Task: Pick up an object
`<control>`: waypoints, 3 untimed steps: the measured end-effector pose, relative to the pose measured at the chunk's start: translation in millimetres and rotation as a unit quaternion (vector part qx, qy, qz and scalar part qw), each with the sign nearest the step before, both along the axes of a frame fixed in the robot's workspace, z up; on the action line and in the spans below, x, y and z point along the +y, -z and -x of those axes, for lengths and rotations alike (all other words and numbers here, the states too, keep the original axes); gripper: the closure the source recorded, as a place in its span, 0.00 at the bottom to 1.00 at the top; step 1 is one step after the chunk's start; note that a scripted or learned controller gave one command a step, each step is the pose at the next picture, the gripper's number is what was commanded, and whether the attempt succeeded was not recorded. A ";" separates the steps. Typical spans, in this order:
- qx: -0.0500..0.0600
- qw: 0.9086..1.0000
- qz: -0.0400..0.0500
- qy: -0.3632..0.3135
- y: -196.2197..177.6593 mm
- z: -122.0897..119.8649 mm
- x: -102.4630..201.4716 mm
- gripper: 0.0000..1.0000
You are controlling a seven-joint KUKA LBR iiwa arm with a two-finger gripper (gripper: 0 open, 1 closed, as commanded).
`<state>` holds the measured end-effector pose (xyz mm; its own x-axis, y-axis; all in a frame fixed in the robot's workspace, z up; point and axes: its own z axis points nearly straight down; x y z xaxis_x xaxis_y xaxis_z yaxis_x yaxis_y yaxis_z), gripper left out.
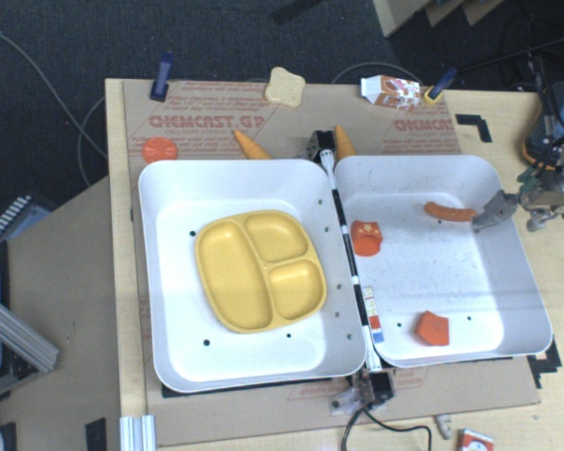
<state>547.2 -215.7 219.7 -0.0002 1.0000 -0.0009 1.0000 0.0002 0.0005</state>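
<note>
Hand (504,205) at right bin's (508,341) far edge, beside sausage (448,212); grip state impossible to tell.

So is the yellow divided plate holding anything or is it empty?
Empty. The yellow plate in the left bin shows three bare sections.

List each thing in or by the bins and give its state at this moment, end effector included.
Yellow divided plate: flat in the left bin, compartments bare.
Sausage: lying in the right bin, near its far wall.
Orange cup: resting by the right bin's left wall.
Orange block: resting near the right bin's front wall.
End effector: low at the right bin's right rim, just beside the sausage's end; grip unclear.
</note>
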 end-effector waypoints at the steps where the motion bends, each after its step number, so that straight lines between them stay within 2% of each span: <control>1: -0.001 1.000 0.000 -0.001 18.8 -48.7 35.6 0.00; 2: 0.001 1.000 -0.001 -0.001 91.7 -88.3 49.3 0.00; 3: -0.007 1.000 0.002 -0.001 128.4 -100.7 41.1 0.00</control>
